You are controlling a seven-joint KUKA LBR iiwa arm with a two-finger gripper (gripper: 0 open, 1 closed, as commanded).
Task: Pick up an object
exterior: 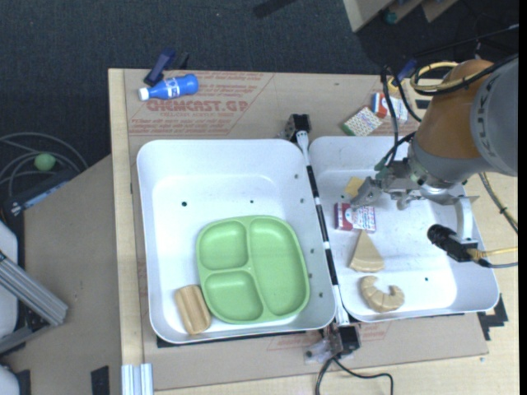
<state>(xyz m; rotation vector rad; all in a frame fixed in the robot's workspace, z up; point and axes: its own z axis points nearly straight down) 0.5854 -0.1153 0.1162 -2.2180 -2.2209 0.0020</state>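
Observation:
The right bin (461, 290) holds a red and white packet (355, 217), a pale cheese wedge (366, 254) and a croissant (380, 295). A small yellow piece (354, 186) lies near the bin's far left corner. My gripper (380, 186) hangs low over the far part of this bin, just right of the yellow piece and above the packet. The grey arm with its orange band (449, 118) reaches in from the right and hides the bin's far right corner. Nothing visibly sits in the gripper.
In the left bin (165, 179) lie a green divided plate (251, 268) and a tan bread slice (192, 309). On the bench behind the bins are a blue bottle (169, 87) and a small card (362, 122). A black cable plug (449, 241) hangs over the right bin.

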